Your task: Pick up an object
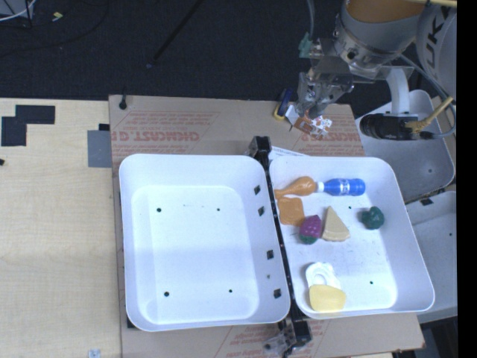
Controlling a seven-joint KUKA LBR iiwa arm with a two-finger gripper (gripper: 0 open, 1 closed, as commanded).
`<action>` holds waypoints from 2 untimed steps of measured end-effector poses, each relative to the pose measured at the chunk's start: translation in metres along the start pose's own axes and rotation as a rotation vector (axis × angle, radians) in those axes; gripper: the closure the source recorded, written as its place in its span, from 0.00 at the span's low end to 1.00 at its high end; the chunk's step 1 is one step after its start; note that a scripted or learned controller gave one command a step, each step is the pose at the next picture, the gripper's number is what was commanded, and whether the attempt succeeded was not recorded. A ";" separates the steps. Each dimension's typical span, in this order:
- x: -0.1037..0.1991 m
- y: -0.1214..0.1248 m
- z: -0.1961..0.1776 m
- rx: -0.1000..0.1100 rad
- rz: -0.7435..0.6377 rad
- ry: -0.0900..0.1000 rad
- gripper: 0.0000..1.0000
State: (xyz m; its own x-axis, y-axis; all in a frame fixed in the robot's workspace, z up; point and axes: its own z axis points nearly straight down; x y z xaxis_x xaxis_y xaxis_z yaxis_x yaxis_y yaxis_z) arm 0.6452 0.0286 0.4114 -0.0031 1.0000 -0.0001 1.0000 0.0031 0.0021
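Observation:
My gripper [313, 116] hangs high over the cardboard behind the right bin [406, 222], beyond that bin's far rim. In the right bin lie a blue bottle [343, 187], an orange drumstick-shaped piece [297, 187], an orange block [291, 212], a purple piece [311, 230], a tan wedge [335, 226], a dark green ball [372, 217], a white cup [320, 274] and a yellow lump [326, 299]. All of these rest on the bin floor, well below and in front of the gripper.
The left bin [141, 222] sits next to the right one, with a black hinge strip [270, 222] between them. Both bins rest on a cardboard sheet [186, 129]. A white round base [395, 125] stands at the right.

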 end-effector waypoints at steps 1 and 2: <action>0.027 -0.002 0.038 0.009 0.000 0.000 1.00; -0.062 -0.002 0.065 0.008 0.011 -0.004 1.00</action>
State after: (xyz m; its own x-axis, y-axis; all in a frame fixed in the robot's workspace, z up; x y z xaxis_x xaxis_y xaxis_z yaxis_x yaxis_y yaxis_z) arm 0.6430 -0.0330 0.3460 0.0080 1.0000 -0.0037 0.9999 -0.0080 -0.0062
